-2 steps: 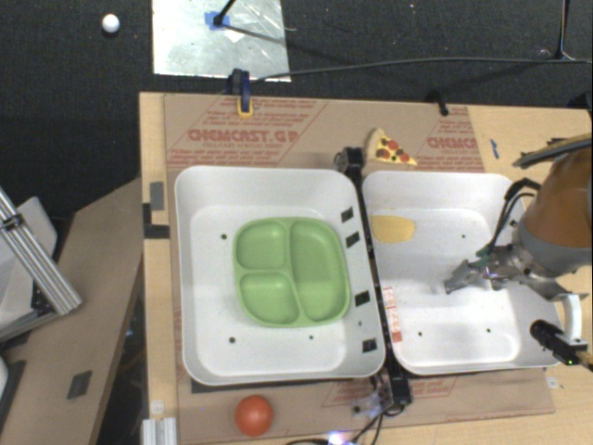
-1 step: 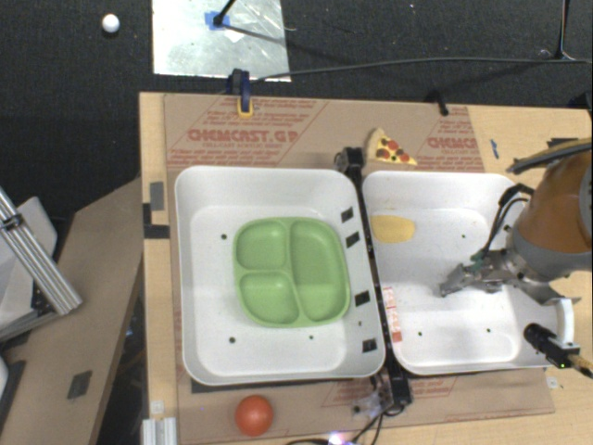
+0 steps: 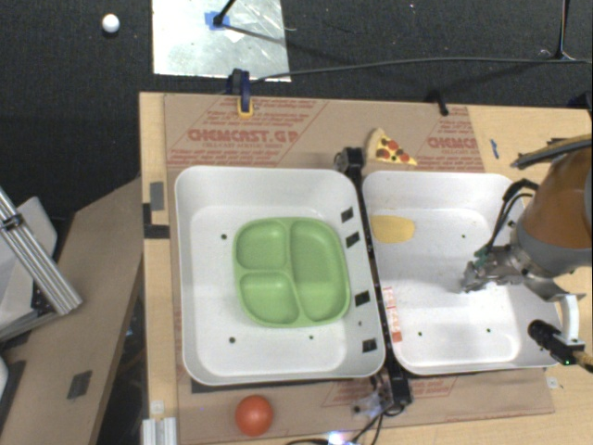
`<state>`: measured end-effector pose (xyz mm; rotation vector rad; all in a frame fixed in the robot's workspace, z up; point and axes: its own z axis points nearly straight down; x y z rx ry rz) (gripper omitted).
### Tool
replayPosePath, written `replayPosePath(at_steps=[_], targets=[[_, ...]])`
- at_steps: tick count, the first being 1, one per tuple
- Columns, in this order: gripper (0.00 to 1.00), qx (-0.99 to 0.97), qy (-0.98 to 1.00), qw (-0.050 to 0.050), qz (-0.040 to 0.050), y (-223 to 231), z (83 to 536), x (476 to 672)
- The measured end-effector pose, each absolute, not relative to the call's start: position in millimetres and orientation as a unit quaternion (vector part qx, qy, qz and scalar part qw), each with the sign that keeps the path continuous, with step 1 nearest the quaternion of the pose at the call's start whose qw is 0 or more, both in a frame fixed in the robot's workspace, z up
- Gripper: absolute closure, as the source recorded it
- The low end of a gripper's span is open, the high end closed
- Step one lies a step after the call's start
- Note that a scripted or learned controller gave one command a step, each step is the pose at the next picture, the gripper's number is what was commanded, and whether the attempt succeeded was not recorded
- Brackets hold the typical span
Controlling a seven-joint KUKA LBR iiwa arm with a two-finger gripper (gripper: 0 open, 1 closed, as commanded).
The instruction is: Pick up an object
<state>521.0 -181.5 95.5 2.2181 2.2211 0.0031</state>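
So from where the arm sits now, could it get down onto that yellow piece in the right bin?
Probably yes. The yellow piece lies flat on the right bin's floor near its left wall, with bare floor between it and the gripper. The wall beside it may crowd a grasp.

This was a robotics lab: two white bins (image 3: 278, 188) sat fixed on a cardboard sheet (image 3: 306, 128) stamped "CHEMCAST GP" covering the tabletop (image 3: 153, 156), cables (image 3: 417, 63) trailed across black carpet, and aluminium framing (image 3: 37, 262) stood off the tabletop's left edge.
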Motion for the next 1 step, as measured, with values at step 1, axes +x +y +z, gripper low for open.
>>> replayPosePath(at_steps=[1], targets=[[1.00,0.705,0.709,0.003,0.0016,-178.6,150.1,532.7]])
